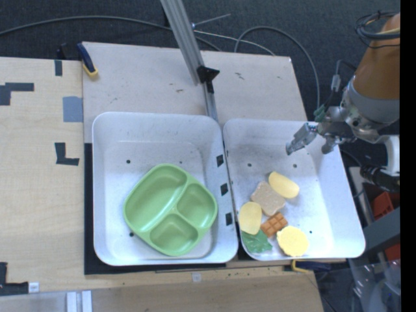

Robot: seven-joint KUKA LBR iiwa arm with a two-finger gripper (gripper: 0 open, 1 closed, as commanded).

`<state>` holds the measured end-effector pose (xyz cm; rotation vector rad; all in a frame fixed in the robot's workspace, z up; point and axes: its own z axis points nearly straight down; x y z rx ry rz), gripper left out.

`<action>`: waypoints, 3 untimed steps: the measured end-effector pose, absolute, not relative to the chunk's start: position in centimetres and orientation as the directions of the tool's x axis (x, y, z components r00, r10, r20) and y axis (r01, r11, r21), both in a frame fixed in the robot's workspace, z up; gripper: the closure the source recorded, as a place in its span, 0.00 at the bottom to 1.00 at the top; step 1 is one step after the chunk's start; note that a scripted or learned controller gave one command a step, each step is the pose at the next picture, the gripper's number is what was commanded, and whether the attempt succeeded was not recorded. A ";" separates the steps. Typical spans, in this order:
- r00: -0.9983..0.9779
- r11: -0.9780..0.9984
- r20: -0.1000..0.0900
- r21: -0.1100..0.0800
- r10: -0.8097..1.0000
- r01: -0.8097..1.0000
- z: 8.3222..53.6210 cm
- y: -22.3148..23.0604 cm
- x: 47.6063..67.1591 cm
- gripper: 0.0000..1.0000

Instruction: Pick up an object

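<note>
Now the gripper [312,139] hovers open and empty; best drop toward seven o'clock, squarely over the yellow potato [283,185].

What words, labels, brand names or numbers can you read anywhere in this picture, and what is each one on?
None: no readable text.
The green tray, the toy foods and both white bins carry no print.
The dark tape marks on the bench are shapes, not letters.
</note>
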<state>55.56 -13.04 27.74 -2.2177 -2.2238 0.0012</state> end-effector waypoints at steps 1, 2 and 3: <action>-0.003 0.003 0.000 -0.002 1.000 1.000 27.7 -13.1 55.6 0.00; 0.000 0.000 0.000 -0.007 1.000 1.000 22.0 -14.0 55.2 0.00; -0.001 0.001 0.000 -0.007 1.000 1.000 17.0 -14.8 54.8 0.00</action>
